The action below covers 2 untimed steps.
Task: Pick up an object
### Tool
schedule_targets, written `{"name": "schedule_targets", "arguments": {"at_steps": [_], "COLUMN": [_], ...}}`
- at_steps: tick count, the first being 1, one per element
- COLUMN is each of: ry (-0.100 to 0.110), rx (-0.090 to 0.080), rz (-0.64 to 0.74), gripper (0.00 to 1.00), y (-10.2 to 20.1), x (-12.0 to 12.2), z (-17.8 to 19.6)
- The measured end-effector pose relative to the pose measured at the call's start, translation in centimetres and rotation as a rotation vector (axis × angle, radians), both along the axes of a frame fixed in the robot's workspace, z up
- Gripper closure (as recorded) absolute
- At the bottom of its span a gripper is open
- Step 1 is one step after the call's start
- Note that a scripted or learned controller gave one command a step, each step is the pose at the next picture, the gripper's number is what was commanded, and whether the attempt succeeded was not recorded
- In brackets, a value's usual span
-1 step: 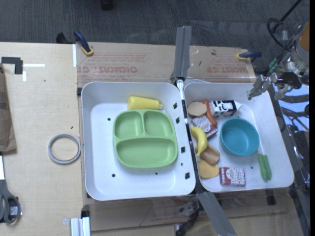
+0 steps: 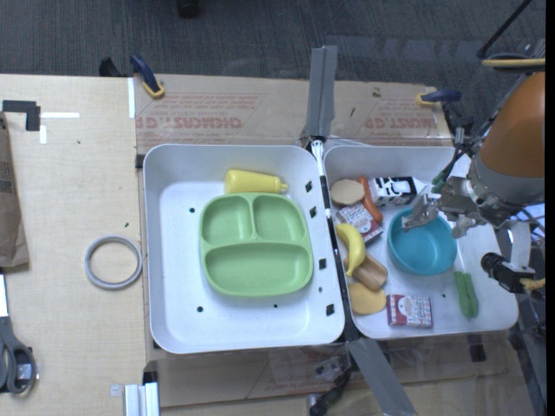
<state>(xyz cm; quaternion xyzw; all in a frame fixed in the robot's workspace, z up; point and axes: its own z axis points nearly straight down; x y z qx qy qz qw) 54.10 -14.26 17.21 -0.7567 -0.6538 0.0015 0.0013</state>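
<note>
Gripper [image 2: 422, 212] over bowl [image 2: 422, 245] rim at 12 o'clock; finger spread unclear, grasp can't tell.

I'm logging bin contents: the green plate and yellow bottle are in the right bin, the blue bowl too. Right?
Not quite. The camera view shows the green plate and yellow bottle in the left bin; the blue bowl is in the right bin.

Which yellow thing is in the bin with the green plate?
The yellow bottle, lying beside the green plate in the left bin. The banana lies in the right bin.
</note>
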Motion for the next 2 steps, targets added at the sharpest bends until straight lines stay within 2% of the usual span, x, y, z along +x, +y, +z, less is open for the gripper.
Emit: {"name": "schedule_targets", "arguments": {"at_steps": [1,2], "ry": [-0.003,-0.003], "rx": [-0.001,-0.001], "rz": [-0.068,-0.084], "gripper": [0.00,0.00], "y": [0.40,0.30], "x": [5.21,5.15], "z": [-8.04,-8.04]}}
